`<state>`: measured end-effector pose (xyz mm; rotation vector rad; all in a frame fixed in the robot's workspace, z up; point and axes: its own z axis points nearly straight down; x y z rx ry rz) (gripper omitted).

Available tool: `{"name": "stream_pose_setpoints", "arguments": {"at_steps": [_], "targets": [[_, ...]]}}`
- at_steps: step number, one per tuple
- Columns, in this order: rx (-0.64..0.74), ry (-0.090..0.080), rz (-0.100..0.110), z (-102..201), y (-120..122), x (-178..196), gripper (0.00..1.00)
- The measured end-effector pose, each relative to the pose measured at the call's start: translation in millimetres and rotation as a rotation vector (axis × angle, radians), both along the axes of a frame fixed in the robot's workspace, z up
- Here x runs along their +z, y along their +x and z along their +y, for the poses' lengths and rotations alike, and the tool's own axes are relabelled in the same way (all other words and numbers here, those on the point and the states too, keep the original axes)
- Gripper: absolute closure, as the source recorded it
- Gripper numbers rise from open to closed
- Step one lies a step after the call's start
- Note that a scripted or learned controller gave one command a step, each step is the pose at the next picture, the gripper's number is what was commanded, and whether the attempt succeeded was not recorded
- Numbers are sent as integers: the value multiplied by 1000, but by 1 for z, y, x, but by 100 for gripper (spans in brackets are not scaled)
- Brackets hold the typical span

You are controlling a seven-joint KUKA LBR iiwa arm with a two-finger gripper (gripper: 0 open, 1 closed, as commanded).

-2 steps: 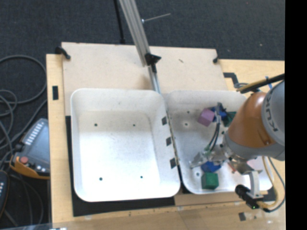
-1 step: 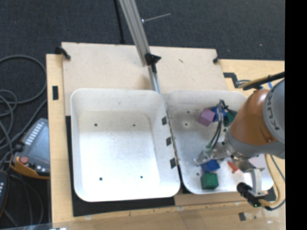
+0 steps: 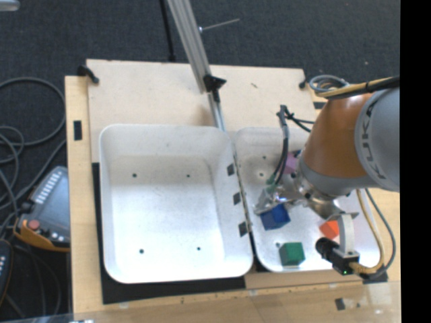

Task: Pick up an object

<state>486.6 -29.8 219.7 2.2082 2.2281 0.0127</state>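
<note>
In the right bin (image 3: 250, 155) lie a blue block (image 3: 275, 217), a green cube (image 3: 291, 253), an orange piece (image 3: 328, 229) and a pink piece (image 3: 292, 163) partly hidden behind the arm. My gripper (image 3: 271, 199) hangs low over the right bin's left part, directly above the blue block and touching or nearly touching its top. The arm's orange band and grey wrist cover the bin's right half.
The left bin (image 3: 168, 200) lies beside the right one, sharing a wall with black clips. A slanted aluminium bar (image 3: 192, 39) rises from the bench behind the bins. Cables and a teach pendant (image 3: 47, 207) sit on the floor at left.
</note>
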Motion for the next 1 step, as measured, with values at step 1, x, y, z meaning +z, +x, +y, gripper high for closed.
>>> {"name": "stream_pose_setpoints", "arguments": {"at_steps": [1], "targets": [[-1,-1,10,63,14,-25,100]]}}
